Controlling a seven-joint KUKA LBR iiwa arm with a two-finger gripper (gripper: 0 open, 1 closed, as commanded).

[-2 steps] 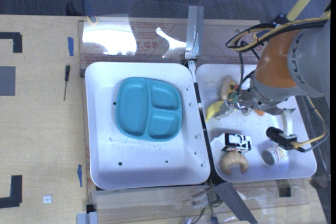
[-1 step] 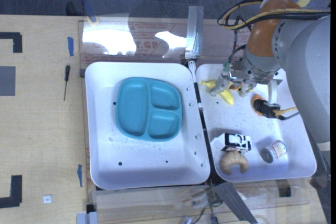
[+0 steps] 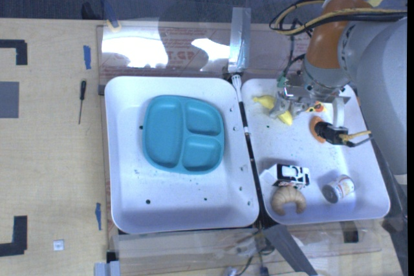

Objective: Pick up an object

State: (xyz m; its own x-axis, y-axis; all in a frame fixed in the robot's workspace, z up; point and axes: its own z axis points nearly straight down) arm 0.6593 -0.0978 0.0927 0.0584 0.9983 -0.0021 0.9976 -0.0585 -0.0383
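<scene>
The yellow toy (image 3: 264,101) lies in the right bin (image 3: 352,161), up in its far corner near the wall that divides the two bins. It is a curved, banana-like piece. One end points toward the divider, and the other runs in under the gripper (image 3: 292,100), which stands low over the bin floor just to the toy's right. The gripper's metal parts overlap that near end, but the view does not show whether they touch it or are only close above it. Whether the gripper is spread or pressed together cannot be told from this slant, as the wrist and its cables cover the tips.

A small orange thing (image 3: 315,129) lies just to the right of the gripper, half hidden by the robot's own hardware. Three more things lie toward the front of the same bin, well apart from the yellow toy:
- a black-and-white block (image 3: 292,173);
- a tan croissant-shaped piece (image 3: 288,200), touching the block's near side;
- a small pale can (image 3: 337,189) on its side, off to the right.

The arm (image 3: 336,42) comes in from the right, with its orange band above the wrist.

In the left bin (image 3: 129,171) a blue divided plate (image 3: 183,132) lies flat near the middle. On the bench to the left of both bins rests a thin screwdriver (image 3: 81,99).
</scene>
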